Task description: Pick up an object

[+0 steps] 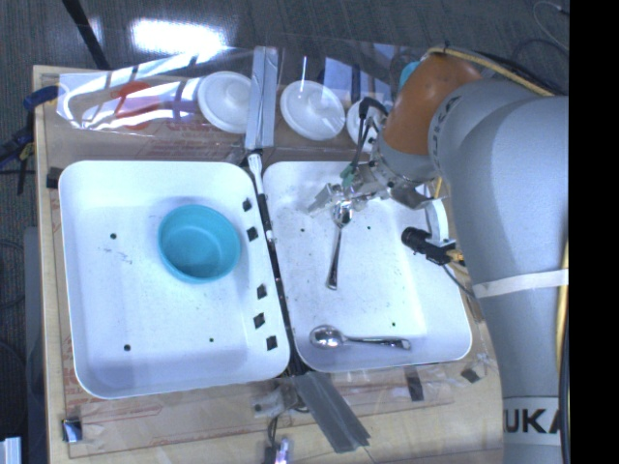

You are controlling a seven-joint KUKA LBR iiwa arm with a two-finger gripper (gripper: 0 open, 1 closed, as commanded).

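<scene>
The arm (503, 211) reaches in from the right over the right bin (440, 341), its orange band (426, 100) above the wrist. The tool (340, 206) hangs over the upper middle of that bin, and a slim metal utensil (335, 249) runs down from its tip toward the bin floor — the top end sits right at the tool, but whether the tool is apart, together or clamped on the utensil, I cannot tell. A metal spoon (353, 337) lies flat near the bin's front edge, bowl to the left, well apart from the tool. In the left bin (97, 356) a blue bowl (199, 243) stands upright near the middle. Behind the bins, on the worktop (155, 423), two white round lids (269, 106) rest side by side.
</scene>
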